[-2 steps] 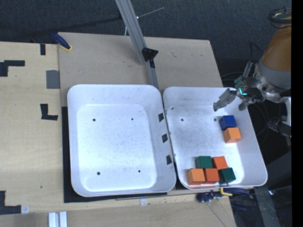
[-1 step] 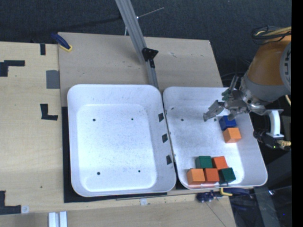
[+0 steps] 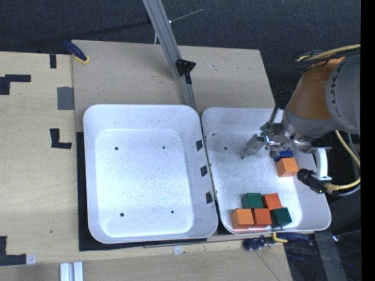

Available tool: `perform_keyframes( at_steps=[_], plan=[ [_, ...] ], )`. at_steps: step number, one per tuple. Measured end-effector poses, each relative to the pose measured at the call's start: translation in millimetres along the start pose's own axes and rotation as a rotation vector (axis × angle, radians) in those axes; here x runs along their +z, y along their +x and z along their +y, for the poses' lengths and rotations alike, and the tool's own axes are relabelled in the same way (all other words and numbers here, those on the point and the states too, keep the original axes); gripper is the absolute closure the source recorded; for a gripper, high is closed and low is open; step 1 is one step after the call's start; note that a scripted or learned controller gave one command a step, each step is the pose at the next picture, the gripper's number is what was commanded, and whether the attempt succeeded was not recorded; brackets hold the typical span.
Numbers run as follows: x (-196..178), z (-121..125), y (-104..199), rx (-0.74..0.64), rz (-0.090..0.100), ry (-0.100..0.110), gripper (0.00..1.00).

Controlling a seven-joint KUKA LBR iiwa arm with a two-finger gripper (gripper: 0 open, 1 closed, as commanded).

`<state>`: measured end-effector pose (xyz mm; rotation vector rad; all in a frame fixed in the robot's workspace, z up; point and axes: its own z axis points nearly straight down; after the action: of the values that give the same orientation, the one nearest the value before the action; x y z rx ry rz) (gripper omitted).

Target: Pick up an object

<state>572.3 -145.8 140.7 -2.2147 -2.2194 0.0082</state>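
The right bin (image 3: 234, 127) holds several blocks. An orange block (image 3: 287, 167) lies near its right wall, with a small blue block (image 3: 285, 154) just above it, partly under the wrist. Along the bin's front sits a cluster: a green block (image 3: 253, 200), an orange block (image 3: 272, 201), two more orange blocks (image 3: 242, 217) (image 3: 262, 216) and a dark green block (image 3: 282, 216). My gripper (image 3: 258, 144) hangs over the middle of the right bin, left of the lone orange block, with nothing visibly in it.
The left bin (image 3: 91, 157) stands beside the right one, sharing a wall. A slanted metal pole (image 3: 170, 40) runs from the top of the view down to the gap between the bins. Cables (image 3: 345, 183) hang at the right.
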Motion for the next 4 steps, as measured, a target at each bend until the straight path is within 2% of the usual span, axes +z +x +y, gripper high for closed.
perform_keyframes(
  at_steps=[1,2,3,4],
  plan=[
    [51,0,1,0.000,-0.002,-0.005,0.00],
    [40,0,1,-0.001,0.000,-0.005,1.00],
    [-4,-5,-2,0.001,-0.001,-0.010,1.00],
    [-66,-10,-2,0.000,-0.002,-0.013,1.00]
  ],
)
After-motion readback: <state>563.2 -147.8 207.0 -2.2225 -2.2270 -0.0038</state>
